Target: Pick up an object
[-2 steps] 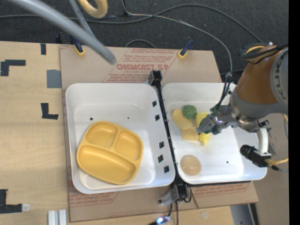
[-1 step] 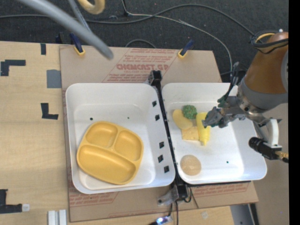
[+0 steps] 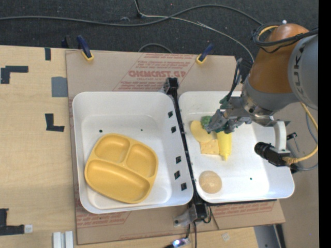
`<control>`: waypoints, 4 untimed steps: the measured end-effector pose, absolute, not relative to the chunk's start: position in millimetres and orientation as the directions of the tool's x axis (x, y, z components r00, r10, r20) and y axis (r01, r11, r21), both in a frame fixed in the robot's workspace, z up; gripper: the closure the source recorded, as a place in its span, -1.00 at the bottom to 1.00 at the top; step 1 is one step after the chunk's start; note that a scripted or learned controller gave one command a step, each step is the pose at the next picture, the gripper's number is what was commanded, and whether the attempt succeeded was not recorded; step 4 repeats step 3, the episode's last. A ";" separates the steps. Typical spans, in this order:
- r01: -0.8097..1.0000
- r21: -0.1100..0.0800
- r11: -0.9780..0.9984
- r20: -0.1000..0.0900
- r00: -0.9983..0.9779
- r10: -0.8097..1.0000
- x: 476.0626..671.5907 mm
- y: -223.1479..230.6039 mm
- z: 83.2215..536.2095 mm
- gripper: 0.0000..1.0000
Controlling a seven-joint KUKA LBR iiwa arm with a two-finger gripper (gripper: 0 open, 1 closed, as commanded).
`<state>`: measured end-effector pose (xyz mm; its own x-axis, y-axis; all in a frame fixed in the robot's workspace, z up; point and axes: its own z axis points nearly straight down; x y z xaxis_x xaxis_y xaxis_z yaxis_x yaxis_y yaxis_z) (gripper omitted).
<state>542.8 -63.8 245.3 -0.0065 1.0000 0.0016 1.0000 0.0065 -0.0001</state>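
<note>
Objects for picking lay in the right bin [image 3: 269,182] — four counted: one small green item [image 3: 206,121], one yellow rounded piece [image 3: 199,130], one yellow corn-like piece [image 3: 225,145] and one pale flat wedge [image 3: 210,148], bunched together and touching or overlapping near the bin's upper left part. A fifth, a beige round piece [image 3: 210,182], sat apart from the cluster near the front edge of the same bin. The left bin [image 3: 85,107] held one yellow divided plate [image 3: 121,167] with three compartments, lying flat.

Both white bins sat side by side on a brown cardboard sheet [image 3: 155,71] with red printing, fixed at its far edge by two blue-and-yellow clamps [image 3: 85,49]. The sheet lay on a light wooden bench [image 3: 31,164] marked with dark tape pieces; beyond it was dark carpet crossed by thin cables [image 3: 155,17].

The gripper [image 3: 220,120] reached in from the right under the orange band of the arm [image 3: 276,66] and stood directly over the cluster, just beside the green item and above the corn-like piece. Finger spacing — could not be told at this angle, nor whether anything sat between them.
</note>
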 end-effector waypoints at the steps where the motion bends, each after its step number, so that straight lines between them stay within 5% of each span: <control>1: 1.000 -0.001 0.007 0.001 -0.007 1.000 573.6 -12.1 233.7 1.00; 2: 1.000 -0.001 0.006 0.001 -0.006 1.000 603.8 37.8 223.6 1.00; 4: 1.000 -0.001 0.006 0.001 -0.006 1.000 615.4 82.7 225.0 1.00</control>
